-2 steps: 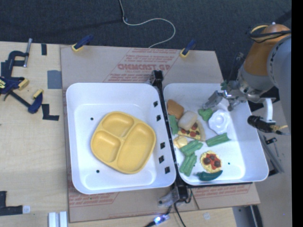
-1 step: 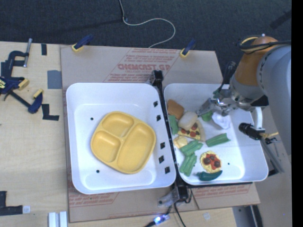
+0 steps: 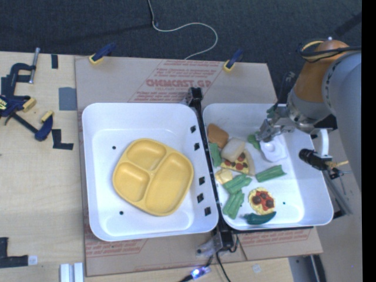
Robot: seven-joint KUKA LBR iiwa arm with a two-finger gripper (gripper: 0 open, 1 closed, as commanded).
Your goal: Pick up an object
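Observation:
The right bin [image 3: 311,216] holds several toy foods: a brown bun [image 3: 217,135], a white and tan piece [image 3: 233,148], a pizza slice [image 3: 238,164], green beans [image 3: 270,173], a round mini pizza [image 3: 261,200] and a dark green pepper [image 3: 259,218]. My gripper [image 3: 267,135] hangs low over the bin's upper right part. It sits just above a white object [image 3: 274,152] and beside a small green piece [image 3: 254,141]. I see nothing held in it.
The left bin [image 3: 97,157] holds a yellow divided plate [image 3: 154,176]. Black clips run along the wall between the bins [image 3: 200,157]. Blue clamps [image 3: 23,107] lie on the bench at the far left. A cable [image 3: 182,28] loops behind the bins.

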